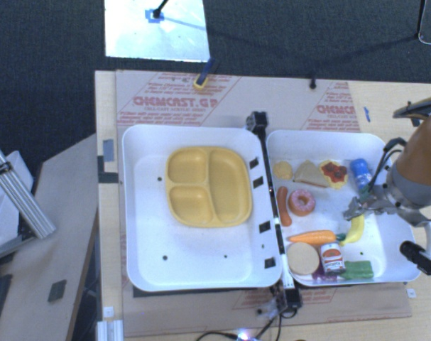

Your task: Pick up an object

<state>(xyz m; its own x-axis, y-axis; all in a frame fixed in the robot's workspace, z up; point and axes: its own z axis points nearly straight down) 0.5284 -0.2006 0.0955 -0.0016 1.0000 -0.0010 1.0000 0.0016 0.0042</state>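
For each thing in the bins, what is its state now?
Yellow tray: lies flat in left bin, compartments bare.
Donut: lies flat, right bin.
Carrot: on its side.
Red can: on its side.
Banana: lying, just under the pincer.

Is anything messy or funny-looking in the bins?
Nothing looks spilled or broken. The toy food, like the donut, carrot and banana, is crowded into the right bin, while the yellow divided plate sits flat in the left bin.
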